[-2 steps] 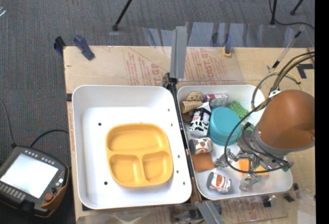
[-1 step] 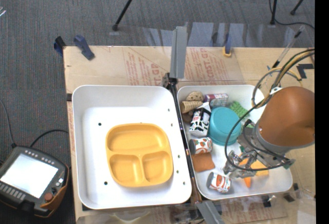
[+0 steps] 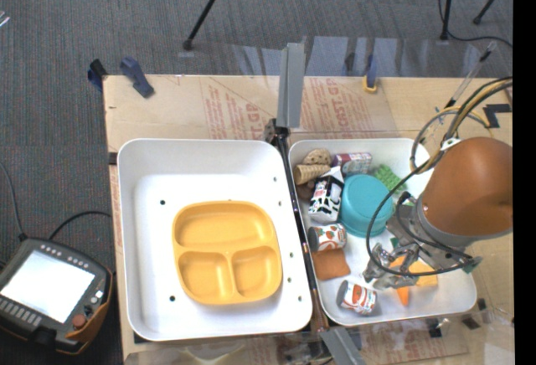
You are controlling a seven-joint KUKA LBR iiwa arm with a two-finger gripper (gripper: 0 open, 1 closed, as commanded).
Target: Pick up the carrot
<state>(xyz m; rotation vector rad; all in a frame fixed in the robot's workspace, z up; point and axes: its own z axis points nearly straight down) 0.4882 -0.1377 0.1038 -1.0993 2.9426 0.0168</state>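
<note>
The carrot (image 3: 403,296) shows as a small orange wedge near the front of the right bin (image 3: 456,298), partly covered by the gripper. My gripper (image 3: 392,265) hangs low in that bin below the arm's orange band (image 3: 467,186), directly above and touching or almost touching the carrot. A yellow-orange piece (image 3: 425,279) lies just right of the carrot, under the wrist.
A red-and-white can (image 3: 358,296) lies just left of the carrot, with a brown cracker (image 3: 331,264) and another small can (image 3: 328,236) beyond. A teal bowl (image 3: 363,203), a cow-patterned toy (image 3: 325,197) and a cone (image 3: 310,172) crowd the bin's back. The left bin (image 3: 151,179) holds a yellow divided plate (image 3: 228,251).
</note>
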